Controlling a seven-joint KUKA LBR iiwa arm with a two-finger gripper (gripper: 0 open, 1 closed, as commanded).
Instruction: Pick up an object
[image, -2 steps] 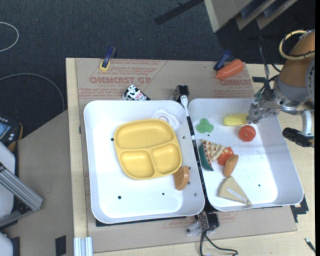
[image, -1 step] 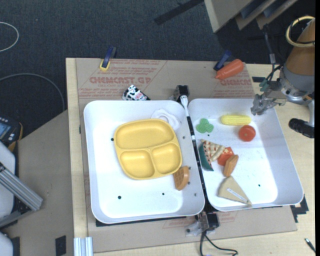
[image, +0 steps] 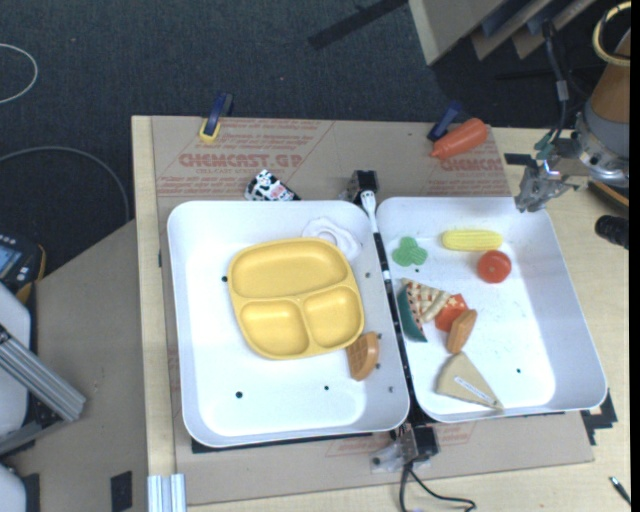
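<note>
My gripper (image: 532, 190) hangs over the far right corner of the right bin (image: 560, 300), with nothing visible in it. In that bin lie a yellow corn cob (image: 472, 239), a red tomato (image: 493, 266), a green leafy piece (image: 408, 251), a pizza slice (image: 424, 298), an orange-red piece (image: 458, 322) and a pale cheese wedge (image: 466, 381). The corn and the tomato lie closest to the gripper, down and to its left. The left bin (image: 200, 380) holds a yellow divided plate (image: 296, 297), a brown pastry (image: 364, 355) and a white ring (image: 333, 236).
An orange clamp (image: 460, 137) and a blue and yellow clamp (image: 213, 118) sit on the board's far edge. A black and white object (image: 270, 187) lies behind the left bin. A black divider (image: 385, 280) runs between the bins.
</note>
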